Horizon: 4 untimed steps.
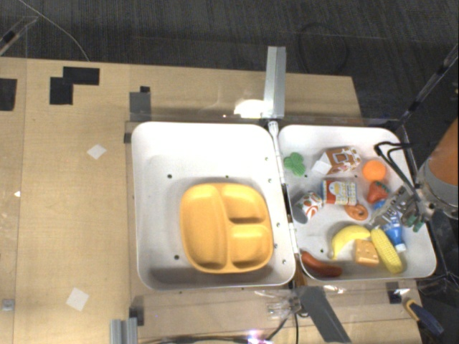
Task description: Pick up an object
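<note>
Gripper (399,210) sits low at the right bin's (323,136) right side, over the toy-food pile, just above the corn cob (385,248) and the blue bottle (395,235). Can't tell what its jaw state is; too small and cluttered there. Nothing visibly gripped.

Candidate targets nearby: corn cob, banana (346,238), cheese wedge (365,252). All look like light, rigid plastic toys, smooth and probably slippery. I'd take the corn across its narrow middle; the banana's curve could roll out. The small cartons (341,190) are flat-sided, so an easier pinch.

Carton print is unreadable from here. Left bin (154,192) holds a yellow divided tray (226,226).
</note>
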{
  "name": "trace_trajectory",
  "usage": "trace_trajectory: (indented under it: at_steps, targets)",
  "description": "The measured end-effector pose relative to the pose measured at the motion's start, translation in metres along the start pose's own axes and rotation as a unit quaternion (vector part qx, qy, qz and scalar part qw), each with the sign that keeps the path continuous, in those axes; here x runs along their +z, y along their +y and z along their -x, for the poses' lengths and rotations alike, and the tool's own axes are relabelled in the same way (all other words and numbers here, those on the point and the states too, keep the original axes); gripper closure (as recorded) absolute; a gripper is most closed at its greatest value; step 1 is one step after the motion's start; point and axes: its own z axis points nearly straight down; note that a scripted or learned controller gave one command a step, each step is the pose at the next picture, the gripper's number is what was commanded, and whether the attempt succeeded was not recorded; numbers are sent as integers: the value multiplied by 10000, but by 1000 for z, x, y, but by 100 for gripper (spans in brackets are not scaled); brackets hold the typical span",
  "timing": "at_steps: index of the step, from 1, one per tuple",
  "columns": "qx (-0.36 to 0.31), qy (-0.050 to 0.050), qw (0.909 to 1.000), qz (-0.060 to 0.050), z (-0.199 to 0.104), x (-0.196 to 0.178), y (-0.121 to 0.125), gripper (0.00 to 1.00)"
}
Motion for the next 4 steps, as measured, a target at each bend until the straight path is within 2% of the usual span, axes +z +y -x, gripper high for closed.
trace_trajectory:
  at_steps: [1, 2, 3, 4]
  targets:
    - [-514, 33, 9987, -20, 14, -13, -20, 100]
    - [-539, -5, 9985, -2, 16, -25, -17, 100]
    - [-1004, 63, 9949, -20, 12, 37, 2, 100]
    - [-791, 11, 9969, -9, 15, -21, -19, 100]
